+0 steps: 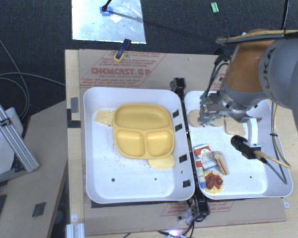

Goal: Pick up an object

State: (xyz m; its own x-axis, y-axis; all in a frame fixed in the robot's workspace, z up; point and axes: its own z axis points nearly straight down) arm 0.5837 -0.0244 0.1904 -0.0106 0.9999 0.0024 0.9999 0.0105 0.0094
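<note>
Two white bins, left bin (104, 182) beside right bin (248, 180), on cardboard (139, 68) over dark carpet (30, 33); hand (207, 114) above the right, grip unreadable.

A thick, rounded grey arm (285, 68) in smooth, glossy casing, with a broad orange band (243, 66) above the wrist. Thin dark cables (216, 78) run beside the band to a small, silvery metal gripper (207, 114).

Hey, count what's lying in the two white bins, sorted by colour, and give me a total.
Yellow divided tray: 1
Pale yellow flat pieces: 2
Tan flat pieces: 2
Small tan stick: 1
Red and white packet: 1
Total: 7
</note>
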